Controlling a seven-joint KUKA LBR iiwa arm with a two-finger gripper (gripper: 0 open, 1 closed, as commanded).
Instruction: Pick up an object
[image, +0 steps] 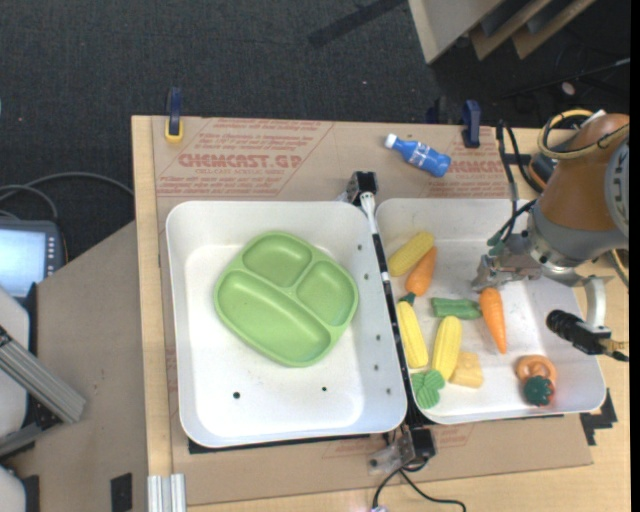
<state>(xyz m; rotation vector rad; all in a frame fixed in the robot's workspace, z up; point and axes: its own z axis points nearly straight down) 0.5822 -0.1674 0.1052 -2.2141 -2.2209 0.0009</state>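
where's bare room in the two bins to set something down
Left bin: bare floor in front of and left of the green divided plate. Right bin: a small patch between the carrot and the orange-green toy; crowded along its left side, by the corn.

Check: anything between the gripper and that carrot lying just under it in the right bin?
Nothing visible. The gripper sits directly above the carrot top end, no toy between them. The green bean lies just to the carrot's left.
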